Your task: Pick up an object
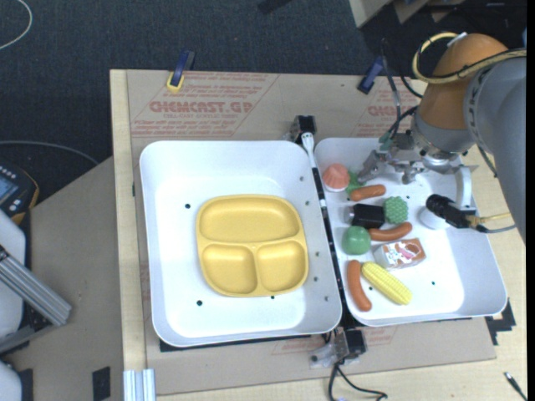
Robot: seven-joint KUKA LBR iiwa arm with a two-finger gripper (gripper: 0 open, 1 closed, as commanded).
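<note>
The right bin (pixel 476 282) holds several toy foods. A pink-red round fruit (pixel 336 176) lies at its back left, with an orange sausage (pixel 368 193) beside it. Below these are a black block (pixel 368 215), a green bumpy piece (pixel 396 209), a second sausage (pixel 391 232), a green ball (pixel 357 241), a small printed packet (pixel 403 254), a yellow corn cob (pixel 386 282) and a third sausage (pixel 356 284). My gripper (pixel 389 164) hangs low over the back of this bin, just above the first sausage and right of the round fruit. Nothing shows between its tips.
A yellow divided plate (pixel 251 245) lies in the middle of the left bin (pixel 167 182). The bins meet along a rim with a black clip (pixel 304 127) at the back. Blue clamps (pixel 178 69) hold the cardboard base. Bare floor shows at the right bin's front right.
</note>
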